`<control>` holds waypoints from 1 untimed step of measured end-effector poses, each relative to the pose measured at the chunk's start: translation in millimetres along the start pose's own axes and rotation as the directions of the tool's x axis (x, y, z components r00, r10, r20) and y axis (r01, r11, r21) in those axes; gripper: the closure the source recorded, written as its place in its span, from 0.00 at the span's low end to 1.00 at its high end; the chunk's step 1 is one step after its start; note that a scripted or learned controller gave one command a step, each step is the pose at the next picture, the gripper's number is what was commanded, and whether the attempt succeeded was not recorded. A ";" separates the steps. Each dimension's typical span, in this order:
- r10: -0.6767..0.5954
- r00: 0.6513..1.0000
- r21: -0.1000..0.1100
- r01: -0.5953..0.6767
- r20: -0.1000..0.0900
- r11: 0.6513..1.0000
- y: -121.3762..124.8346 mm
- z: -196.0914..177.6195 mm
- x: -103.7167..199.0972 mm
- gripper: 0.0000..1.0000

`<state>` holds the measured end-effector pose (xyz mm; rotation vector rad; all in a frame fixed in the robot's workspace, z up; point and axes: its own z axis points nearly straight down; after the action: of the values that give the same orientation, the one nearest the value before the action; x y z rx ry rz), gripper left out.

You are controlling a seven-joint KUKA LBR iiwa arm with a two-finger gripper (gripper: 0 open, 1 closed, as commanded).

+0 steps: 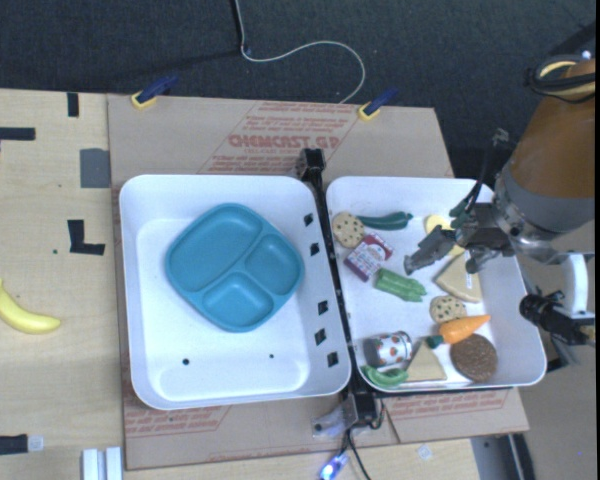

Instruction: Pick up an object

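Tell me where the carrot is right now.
The carrot lies in the right bin near its front right corner, just above the round brown cookie and beside a smaller chip cookie, below the pincer.

Floor: dark grey carpet (100,18) is showing along the top, behind the bench.
Cable: a thin pale cord (305,53) is looping across the carpet.
Bench: a light wooden top (40,238) is carrying black tape marks (80,238).
Sheet: brown cardboard (270,138) with red print is lying under the bins, held by two blue and yellow clamps (155,90).
Light: even light is falling from above, with soft shadows.
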<state>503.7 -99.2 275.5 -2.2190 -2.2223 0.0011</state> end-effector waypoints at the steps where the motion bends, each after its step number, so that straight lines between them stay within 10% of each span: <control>1: -0.003 1.000 -0.020 0.003 0.001 1.000 -19.1 -211.3 39.5 0.00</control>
<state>484.8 -59.9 486.8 -2.2259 -2.2367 -0.0201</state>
